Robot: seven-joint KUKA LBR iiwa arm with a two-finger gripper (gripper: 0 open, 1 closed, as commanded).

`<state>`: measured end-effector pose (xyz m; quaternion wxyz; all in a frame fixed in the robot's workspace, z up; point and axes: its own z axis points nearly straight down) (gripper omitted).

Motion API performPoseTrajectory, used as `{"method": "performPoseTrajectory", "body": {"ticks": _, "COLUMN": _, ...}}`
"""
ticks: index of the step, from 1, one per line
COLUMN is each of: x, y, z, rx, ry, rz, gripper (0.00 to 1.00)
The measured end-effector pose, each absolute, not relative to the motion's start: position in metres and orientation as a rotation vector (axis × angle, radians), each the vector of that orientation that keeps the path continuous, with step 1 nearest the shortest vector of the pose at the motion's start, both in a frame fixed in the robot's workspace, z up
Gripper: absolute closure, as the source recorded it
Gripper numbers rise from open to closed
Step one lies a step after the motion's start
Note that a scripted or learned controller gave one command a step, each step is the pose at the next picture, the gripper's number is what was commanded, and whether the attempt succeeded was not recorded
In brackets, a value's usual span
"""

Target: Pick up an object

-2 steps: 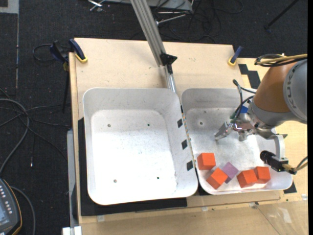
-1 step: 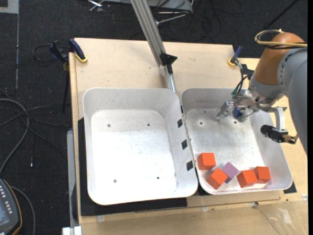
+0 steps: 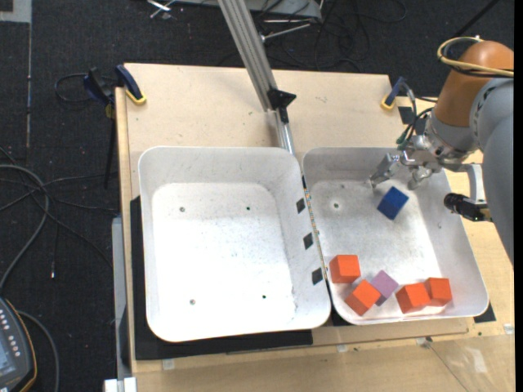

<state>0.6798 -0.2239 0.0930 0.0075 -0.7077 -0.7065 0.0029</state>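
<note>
Four orange blocks (image 3: 414, 296) and a lilac one (image 3: 384, 284) crowd the near wall of the right bin (image 3: 458, 243). Deeper into that bin, toward its far wall, a blue cube (image 3: 393, 202) sits tilted, just below and a touch left of the gripper (image 3: 402, 170). Its fingers look spread and hold nothing I can see. The cube lies just nearer the bin's near wall than the fingertips, so I'd guess a short drop reaches it

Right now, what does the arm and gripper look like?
The arm is grey with an orange band above the wrist, ringed by a thin yellowish cable loop. The gripper is small, metallic grey, with dark cables at the wrist.
</note>
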Motion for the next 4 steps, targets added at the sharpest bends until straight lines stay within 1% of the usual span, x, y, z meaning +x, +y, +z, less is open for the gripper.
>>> {"method": "performPoseTrajectory", "body": {"ticks": 1, "x": 0.641, "y": -0.184, "z": 0.096, "rx": -2.219, "ry": -2.220, "rz": 0.002, "gripper": 0.00}}
{"method": "performPoseTrajectory", "body": {"ticks": 2, "x": 0.611, "y": -0.167, "z": 0.096, "rx": -2.221, "ry": -2.220, "rz": 0.002, "gripper": 0.00}}
{"method": "performPoseTrajectory", "body": {"ticks": 3, "x": 0.571, "y": -0.118, "z": 0.096, "rx": -2.217, "ry": -2.225, "rz": 0.000, "gripper": 0.00}}
{"method": "performPoseTrajectory", "body": {"ticks": 4, "x": 0.573, "y": -0.120, "z": 0.106, "rx": -2.224, "ry": -2.221, "rz": -0.002, "gripper": 1.00}}
